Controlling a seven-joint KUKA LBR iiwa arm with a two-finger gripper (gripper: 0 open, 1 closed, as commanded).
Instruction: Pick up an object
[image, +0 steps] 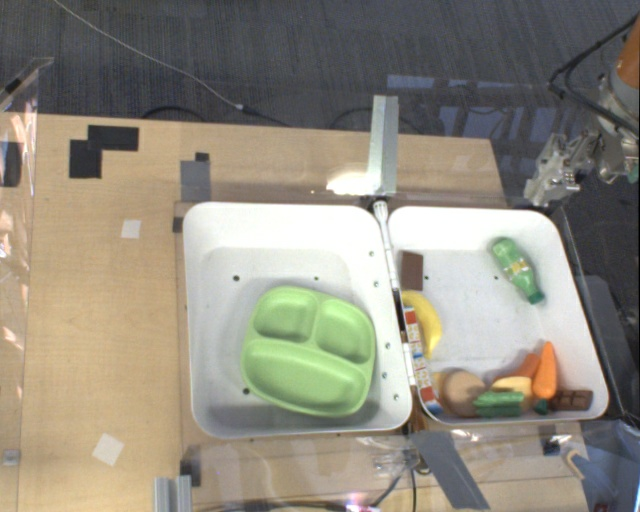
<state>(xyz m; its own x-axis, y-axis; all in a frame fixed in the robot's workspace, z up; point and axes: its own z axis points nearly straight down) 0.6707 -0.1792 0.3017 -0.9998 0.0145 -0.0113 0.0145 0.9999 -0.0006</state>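
The right bin (470, 240) holds a green bottle (517, 269) lying at its far right and a banana (425, 320) by the left wall, with a brown block (411, 268) just behind the banana. Along the front lie an orange carrot (544, 370), a brown round piece (460, 390), a green piece (498, 402) and a yellow piece (512, 384). My gripper (556, 180) hangs outside the bin, above its far right corner, well away from every object and with nothing in it.
The left bin (215, 300) holds a green divided plate (310, 350). A metal post (384, 150) stands behind the wall between the bins. A small dark brown piece (575, 400) sits in the right bin's front right corner.
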